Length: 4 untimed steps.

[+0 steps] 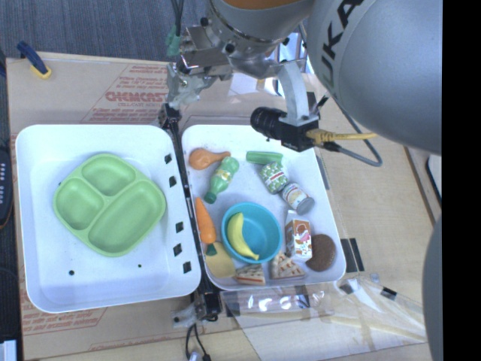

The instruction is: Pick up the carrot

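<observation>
Two white bins [45,277] on cardboard-covered bench [113,96] — carrot [205,222] lies unheld; gripper [180,89] state unclear.

I am counting two white bins [45,277], one green divided plate [110,203], one carrot [206,222], one blue bowl [264,230] with one banana [237,237], one green bottle [221,179], two small cans [273,177], one drumstick [207,158], one cookie [322,252].

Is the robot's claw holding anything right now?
No. The gripper hangs above the bins' top edge with nothing between its fingers, and the carrot lies in the right bin.
</observation>
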Each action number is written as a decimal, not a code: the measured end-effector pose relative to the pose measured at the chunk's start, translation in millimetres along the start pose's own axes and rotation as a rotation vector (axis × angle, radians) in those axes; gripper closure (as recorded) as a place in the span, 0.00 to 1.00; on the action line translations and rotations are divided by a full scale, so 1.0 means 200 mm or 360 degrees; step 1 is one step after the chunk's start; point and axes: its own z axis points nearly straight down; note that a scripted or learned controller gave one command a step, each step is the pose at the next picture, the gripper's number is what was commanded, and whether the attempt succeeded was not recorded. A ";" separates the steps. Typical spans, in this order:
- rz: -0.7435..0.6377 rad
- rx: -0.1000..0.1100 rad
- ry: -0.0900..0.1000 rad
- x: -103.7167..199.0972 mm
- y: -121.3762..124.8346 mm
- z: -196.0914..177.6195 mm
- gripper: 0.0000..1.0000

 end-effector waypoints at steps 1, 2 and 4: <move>0.0396 0.0040 0.0000 -0.30 0.09 0.68 1.00; 0.0740 0.0043 0.0001 0.06 0.09 1.28 1.00; 0.0627 -0.0005 0.0007 0.49 -0.14 1.72 1.00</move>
